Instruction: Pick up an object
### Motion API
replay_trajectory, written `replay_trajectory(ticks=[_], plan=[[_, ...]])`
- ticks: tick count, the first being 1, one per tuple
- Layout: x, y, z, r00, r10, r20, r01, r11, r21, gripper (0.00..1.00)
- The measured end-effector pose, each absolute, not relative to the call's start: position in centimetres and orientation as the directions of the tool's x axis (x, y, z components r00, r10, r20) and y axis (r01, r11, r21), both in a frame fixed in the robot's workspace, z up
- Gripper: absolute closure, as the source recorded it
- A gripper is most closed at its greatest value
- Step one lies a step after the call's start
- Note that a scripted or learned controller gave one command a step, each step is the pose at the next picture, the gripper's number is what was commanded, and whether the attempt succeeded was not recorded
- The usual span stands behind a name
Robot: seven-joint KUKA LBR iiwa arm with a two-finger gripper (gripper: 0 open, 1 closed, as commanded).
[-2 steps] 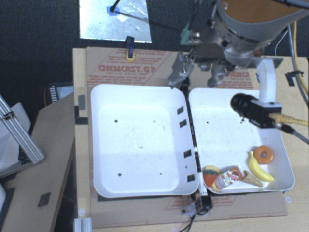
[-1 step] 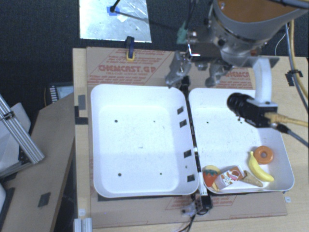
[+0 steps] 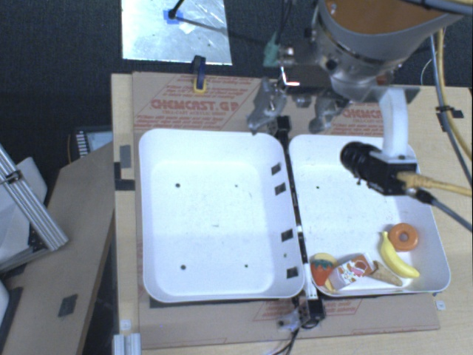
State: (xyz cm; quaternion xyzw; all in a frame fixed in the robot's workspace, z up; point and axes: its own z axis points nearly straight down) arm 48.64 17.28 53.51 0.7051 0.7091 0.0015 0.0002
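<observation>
— Banana: where does it lie from the hand?

— Well apart from your hand, down toward the near right corner of the right bin. The hand hovers above the far rim, about where the right bin meets the left bin. Its fingers are spread wide and nothing sits between them.

— What could go wrong on the way in?

— Crowding, mostly. The banana touches a pale cone-like piece at its lower end, and an orange ring sits just beside its upper end. With your hand this wide, one finger may land on a neighbour, so you could shove the lot or lift nothing. The whole group also hugs the bin's near wall, and a finger coming down close to that wall could strike the rim. I judge the banana to be smooth and curved, so a pinch off its middle may let it twist out.

— Is anything easier?

— Not clearly. The red and white packet leans against a red-orange round thing, so those two are just as tangled.

— What can't you make out?

— The arm covers the far end of the right bin, so you cannot know what lies under it. The fingertips are blurred and dark against the rim. I cannot tell how high they hang. The small things in the corner are too small to name with confidence.
</observation>
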Motion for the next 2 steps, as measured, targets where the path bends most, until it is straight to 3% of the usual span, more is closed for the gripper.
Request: replay_trajectory(ticks=[1,2], plan=[[48.6,23.4,53.5,-0.010,1.000,0.003,1.000,0.010,0.001,0.00],[53.9,23.4,53.4,0.000,1.000,0.000,1.000,0.000,0.002,0.00]])
